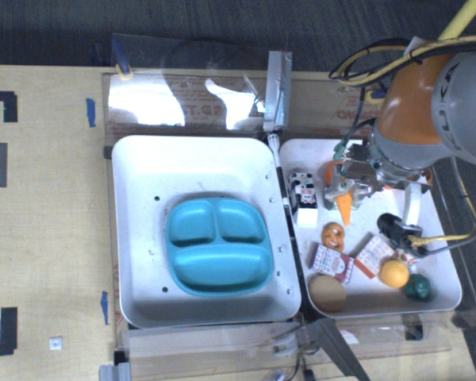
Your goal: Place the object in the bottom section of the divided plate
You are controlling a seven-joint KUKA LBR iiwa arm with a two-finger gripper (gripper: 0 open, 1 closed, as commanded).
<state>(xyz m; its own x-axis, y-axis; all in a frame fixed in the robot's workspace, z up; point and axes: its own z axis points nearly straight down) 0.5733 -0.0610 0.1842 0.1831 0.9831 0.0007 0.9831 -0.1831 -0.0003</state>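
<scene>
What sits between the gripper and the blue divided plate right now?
In the camera view, between the gripper and the divided plate stand a small black-and-white carton and the bins' adjoining rims.

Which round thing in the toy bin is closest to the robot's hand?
The small orange-brown ball, just below the orange carrot-like cone under the hand. The yellow ball, green ball and brown ball lie farther down.

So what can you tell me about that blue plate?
The blue plate is a rounded, light blue divided plate that looks like smooth plastic. Ridges split it into three sections: two small ones at the top and one wide one at the bottom. It lies flat in the middle of the left white bin, and its sections hold nothing. Nothing but the bin floor touches it.
</scene>
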